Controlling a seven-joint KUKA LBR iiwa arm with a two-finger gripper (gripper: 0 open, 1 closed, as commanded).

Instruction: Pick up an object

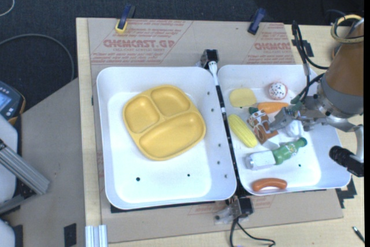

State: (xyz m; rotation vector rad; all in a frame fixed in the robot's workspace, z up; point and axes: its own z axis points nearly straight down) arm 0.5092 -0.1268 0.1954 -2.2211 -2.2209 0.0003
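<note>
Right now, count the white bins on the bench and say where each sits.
2. The left bin holds a yellow divided plate. The right bin holds the small toy foods, with the gripper over them.

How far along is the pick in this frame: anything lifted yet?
Nothing looks lifted. The arm's pincer sits low in the right white bin, among the toys. The yellow plastic corn cob, green-and-white bottle, orange carrot and red sausage all lie on the bin floor. The grasp and the lift are left; whether anything is gripped cannot be told.
</note>
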